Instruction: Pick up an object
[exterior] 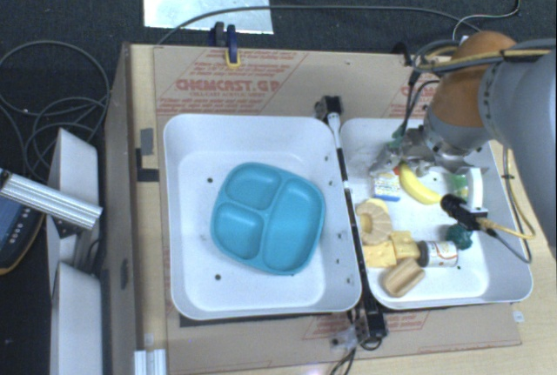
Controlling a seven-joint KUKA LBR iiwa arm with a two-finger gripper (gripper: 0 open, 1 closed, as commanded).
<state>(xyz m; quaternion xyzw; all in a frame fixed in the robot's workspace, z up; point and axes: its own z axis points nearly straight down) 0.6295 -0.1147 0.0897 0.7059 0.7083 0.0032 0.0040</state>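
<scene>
While hand [402, 157] crowds right bin's [513, 277] clutter, left bin's [187, 190] rim open

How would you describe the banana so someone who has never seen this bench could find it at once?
Look at the right bin, the crowded one beside the bin that holds the blue divided plate. In its upper middle, just below the grey arm's pincer, lies the banana. It is the one bright yellow, curved piece; the items below it are pale tan.
</scene>
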